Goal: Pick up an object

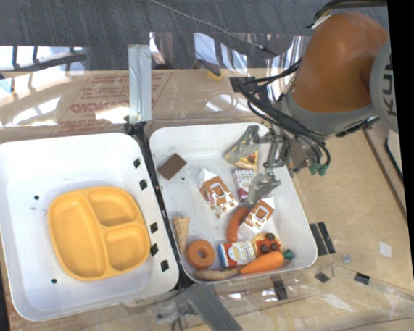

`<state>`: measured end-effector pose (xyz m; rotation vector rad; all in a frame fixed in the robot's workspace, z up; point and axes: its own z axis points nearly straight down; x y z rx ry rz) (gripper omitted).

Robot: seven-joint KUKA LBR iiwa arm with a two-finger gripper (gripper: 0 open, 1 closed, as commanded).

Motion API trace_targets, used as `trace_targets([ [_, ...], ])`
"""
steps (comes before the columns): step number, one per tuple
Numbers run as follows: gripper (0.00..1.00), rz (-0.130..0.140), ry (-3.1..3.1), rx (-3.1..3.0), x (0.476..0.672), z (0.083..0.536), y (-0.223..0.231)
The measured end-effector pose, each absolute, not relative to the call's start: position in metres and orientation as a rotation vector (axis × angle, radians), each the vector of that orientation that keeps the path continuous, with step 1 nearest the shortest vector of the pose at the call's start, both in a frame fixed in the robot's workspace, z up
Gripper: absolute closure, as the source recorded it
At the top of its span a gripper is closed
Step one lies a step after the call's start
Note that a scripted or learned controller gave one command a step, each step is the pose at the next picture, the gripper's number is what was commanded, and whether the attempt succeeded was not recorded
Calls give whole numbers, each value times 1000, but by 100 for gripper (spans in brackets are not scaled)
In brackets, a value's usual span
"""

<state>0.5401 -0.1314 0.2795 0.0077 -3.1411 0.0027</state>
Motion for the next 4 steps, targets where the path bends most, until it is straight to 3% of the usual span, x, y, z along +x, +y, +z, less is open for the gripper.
trace_targets([
  [1, 0, -3, -3128, -170, 572, 169, -111],
  [2, 0, -1, -3147, 19, 524, 93, -133],
  [3, 0, -1, -3143, -5, 596, 91, -143],
  [4, 0, -2, -3134, -149, 581, 90, -107],
])
